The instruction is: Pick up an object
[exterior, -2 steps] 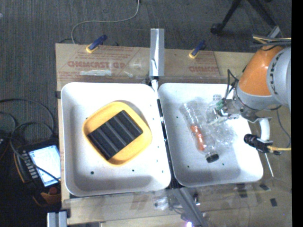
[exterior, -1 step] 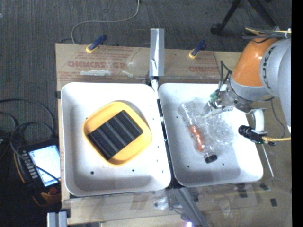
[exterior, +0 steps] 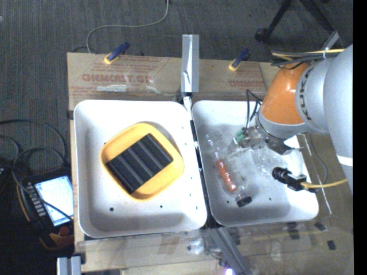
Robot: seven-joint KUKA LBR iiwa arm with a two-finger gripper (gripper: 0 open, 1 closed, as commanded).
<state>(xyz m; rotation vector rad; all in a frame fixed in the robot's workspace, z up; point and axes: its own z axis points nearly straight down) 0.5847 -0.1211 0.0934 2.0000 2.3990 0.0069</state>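
A clear plastic bottle [exterior: 228,173] lies in the right bin [exterior: 298,211], with an orange piece inside it and a black cap at its near end. My gripper [exterior: 250,138] reaches down into the same bin, just right of the bottle's far end, under the orange wrist band. Crinkled clear plastic [exterior: 261,160] lies below the gripper. A small green bit shows at the gripper's tip, and I cannot tell whether it is a separate thing. In the left bin [exterior: 92,211] rests a yellow block with a black ridged top [exterior: 142,160].
A metal post [exterior: 190,62] stands at the back between the bins. Two blue-and-yellow clamps [exterior: 117,51] hold the cardboard behind them. A tablet-like device [exterior: 51,196] lies on the floor to the left.
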